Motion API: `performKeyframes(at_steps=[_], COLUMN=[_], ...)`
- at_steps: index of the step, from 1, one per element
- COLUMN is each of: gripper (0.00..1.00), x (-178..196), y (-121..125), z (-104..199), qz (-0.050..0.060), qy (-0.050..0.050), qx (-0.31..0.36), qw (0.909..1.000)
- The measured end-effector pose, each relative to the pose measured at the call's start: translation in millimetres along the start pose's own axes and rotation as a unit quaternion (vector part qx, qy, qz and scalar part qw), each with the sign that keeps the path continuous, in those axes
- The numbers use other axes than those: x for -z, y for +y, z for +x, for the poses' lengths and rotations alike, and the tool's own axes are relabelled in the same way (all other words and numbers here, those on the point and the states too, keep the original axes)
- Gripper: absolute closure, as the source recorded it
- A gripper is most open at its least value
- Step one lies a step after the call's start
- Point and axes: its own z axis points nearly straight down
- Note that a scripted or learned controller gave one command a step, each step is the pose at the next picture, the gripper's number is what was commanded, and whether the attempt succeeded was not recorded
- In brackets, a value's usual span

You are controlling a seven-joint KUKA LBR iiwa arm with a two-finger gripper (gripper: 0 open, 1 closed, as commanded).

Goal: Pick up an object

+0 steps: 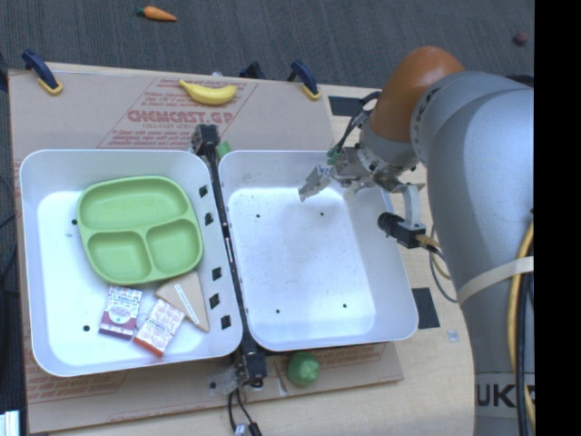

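The grey arm (472, 180) comes in from three o'clock, its broad body filling the right side of the view, with the orange band (413, 94) bulging at about one o'clock. From there the wrist bends down and toward nine o'clock, so the end effector (313, 187) sits over the upper edge of the right bin (309, 334), near that bin's twelve o'clock rim. Whether it is apart or together cannot be told: the tips are small, grey and blur into the white bin wall, and nothing can be seen between them. Cables and a dark fitting (399, 229) hang off the wrist at the bin's three o'clock rim, covering part of it.

The things to pick lie in the left bin (36, 243), well apart from the end effector. A green divided plate (139, 227) takes up its centre and upper half. At about six o'clock of the plate lie two small printed packets (142, 318) side by side, and just beside them, toward three o'clock, a pale wedge-shaped piece (186, 303); its nature is hard to make out.

On the table, a yellow banana (209, 90) rests on the cardboard (263, 107) at twelve o'clock, and a green ball (303, 369) sits at six o'clock below the right bin. An orange carrot (159, 13) lies on the floor at eleven o'clock.
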Motion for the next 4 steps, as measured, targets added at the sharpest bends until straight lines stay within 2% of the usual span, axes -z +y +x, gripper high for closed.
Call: performKeyframes(at_steps=[1, 2, 3, 4], gripper=[0.0, 1.0, 0.0, 1.0], x=[-11.3, -0.6, -0.7, 9.8], y=[-27.1, -26.5, -26.6, -26.1], z=[24.3, 24.4, 24.5, 24.9], qz=[0.001, 0.001, 0.001, 0.001], qy=[-0.001, -0.001, -0.001, -0.001], qx=[-0.001, 0.0, 0.0, 0.001], qw=[1.0, 1.0, 1.0, 1.0])
